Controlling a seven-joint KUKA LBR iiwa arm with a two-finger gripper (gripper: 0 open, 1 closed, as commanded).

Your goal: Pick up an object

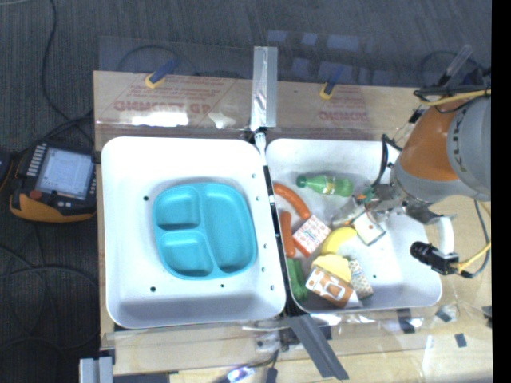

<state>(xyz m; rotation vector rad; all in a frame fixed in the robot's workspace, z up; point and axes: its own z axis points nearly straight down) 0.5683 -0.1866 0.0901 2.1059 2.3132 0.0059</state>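
Observation:
The right bin (399,156) holds a heap of toy food. A green bottle (325,185) lies near its back wall. An orange sausage (293,201) slants beside the divider, with a second orange piece (286,231) below it. A small white and orange box (310,234) sits in the middle, a yellow banana (339,242) to its right. An orange carton (330,286) rests at the front, with a green piece (296,277) at its left. My gripper (361,212) reaches in from the right, low over the heap between the bottle and the banana.
The left bin (128,166) bears a blue divided tray (203,228). A raised divider (270,214) separates the bins. The grey arm with its orange band (427,146) hangs over the right bin's far side. A handheld pendant (56,180) lies on the floor at left.

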